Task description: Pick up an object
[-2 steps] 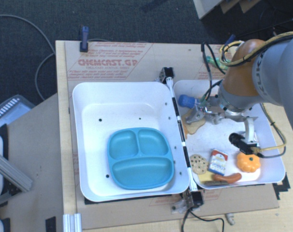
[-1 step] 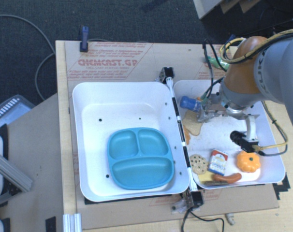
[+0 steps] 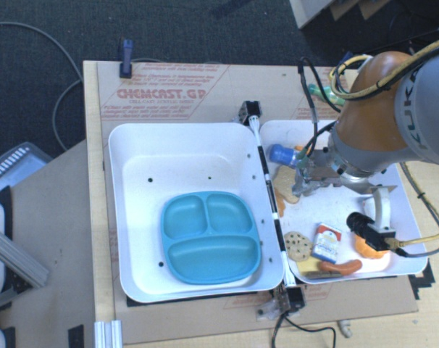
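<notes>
My gripper hangs low over the left part of the right bin, under the grey and orange arm. A blue cylinder-like object lies just to its upper left. A tan piece sits right beside its tip, and whether they touch cannot be made out. Nearer the front of the bin lie a round chocolate-chip cookie, a small red, white and blue box, a reddish sausage and an orange object.
The left bin holds a blue divided plate. A black divider edge runs between the two bins. The arm covers the back right of the right bin. Cables trail near the arm's upper side.
</notes>
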Available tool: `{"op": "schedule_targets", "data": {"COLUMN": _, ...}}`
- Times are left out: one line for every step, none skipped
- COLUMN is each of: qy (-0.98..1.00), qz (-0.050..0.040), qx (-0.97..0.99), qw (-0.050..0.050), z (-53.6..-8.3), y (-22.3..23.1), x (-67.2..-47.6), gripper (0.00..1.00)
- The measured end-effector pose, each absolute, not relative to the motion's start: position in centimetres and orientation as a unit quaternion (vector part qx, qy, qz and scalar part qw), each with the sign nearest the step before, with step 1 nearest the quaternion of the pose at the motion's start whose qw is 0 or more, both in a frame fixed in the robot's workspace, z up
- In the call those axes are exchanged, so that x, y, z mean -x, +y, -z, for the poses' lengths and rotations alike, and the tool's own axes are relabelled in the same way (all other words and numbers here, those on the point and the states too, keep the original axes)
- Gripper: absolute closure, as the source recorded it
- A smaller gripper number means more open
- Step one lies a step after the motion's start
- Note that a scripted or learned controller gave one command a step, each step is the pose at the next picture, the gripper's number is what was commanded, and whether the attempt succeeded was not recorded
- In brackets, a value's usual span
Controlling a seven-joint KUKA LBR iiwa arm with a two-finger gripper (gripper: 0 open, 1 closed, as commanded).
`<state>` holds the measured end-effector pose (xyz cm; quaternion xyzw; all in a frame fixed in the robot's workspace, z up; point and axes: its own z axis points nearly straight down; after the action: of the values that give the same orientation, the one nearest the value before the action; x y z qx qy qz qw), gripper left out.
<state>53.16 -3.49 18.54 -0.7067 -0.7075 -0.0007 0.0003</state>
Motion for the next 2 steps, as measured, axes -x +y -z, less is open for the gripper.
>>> {"op": "schedule_targets", "data": {"qy": -0.707, "qz": -0.0002, "qx": 0.707, "qw": -0.001, "z": -18.48, "y": -9.05, "x": -59.78, "gripper": 1.0}}
{"op": "schedule_targets", "data": {"qy": -0.707, "qz": -0.0001, "qx": 0.707, "qw": -0.001, "z": -18.48, "y": -9.02, "x": -59.78, "gripper": 0.0}}
